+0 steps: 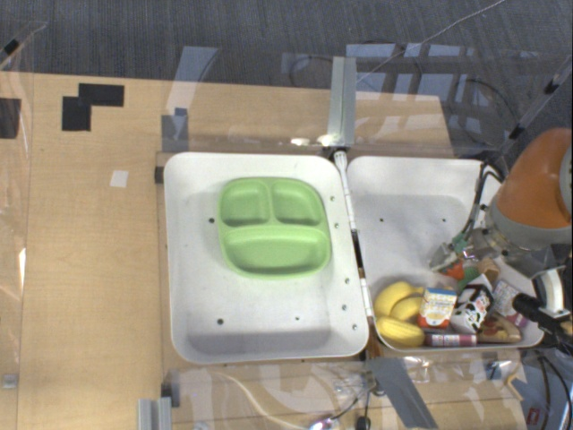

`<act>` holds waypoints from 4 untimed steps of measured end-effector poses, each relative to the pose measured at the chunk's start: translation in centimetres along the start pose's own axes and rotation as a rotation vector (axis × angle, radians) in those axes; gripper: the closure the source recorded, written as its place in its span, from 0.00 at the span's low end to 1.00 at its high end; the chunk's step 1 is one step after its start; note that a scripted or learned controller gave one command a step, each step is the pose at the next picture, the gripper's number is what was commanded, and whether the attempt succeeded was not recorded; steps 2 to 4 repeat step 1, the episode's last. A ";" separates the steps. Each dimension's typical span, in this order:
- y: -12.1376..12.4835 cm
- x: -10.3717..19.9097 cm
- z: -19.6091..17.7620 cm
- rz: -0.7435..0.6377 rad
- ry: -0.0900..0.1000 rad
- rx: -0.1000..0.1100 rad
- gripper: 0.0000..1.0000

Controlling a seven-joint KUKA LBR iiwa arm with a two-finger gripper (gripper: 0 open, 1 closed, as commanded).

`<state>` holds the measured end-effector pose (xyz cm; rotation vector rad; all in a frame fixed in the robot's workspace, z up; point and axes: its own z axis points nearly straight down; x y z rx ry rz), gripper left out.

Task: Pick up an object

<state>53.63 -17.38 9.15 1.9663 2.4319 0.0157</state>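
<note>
Two bins: a left bin (192, 330) and a right bin (403, 204), white and shallow, side by side on the wooden bench (81, 267).
Left bin contents: a green divided plate (271, 227) with three compartments, lying flat near the bin's middle.
Right bin contents: a cluster of small objects (452, 310) crowded into the near right corner; the far and left parts of its floor are bare.
Cluster detail: yellow bananas (400, 313) at its left end, a small carton (438, 307) just beside them, then a black-and-white item (473, 311) and other pieces too jumbled to name.
Arm: the orange band (537, 186) sits over the right bin's right side.
Gripper (464, 260): low over the bin, just above the far edge of the cluster, bananas to its near left.
Gripper state: cannot tell; nothing is seen held.
</note>
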 end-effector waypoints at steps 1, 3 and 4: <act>5.1 4.5 -11.7 0.086 0.003 0.010 1.00; 5.1 4.5 -11.7 0.086 0.003 0.010 1.00; 5.1 4.5 -11.7 0.086 0.003 0.010 1.00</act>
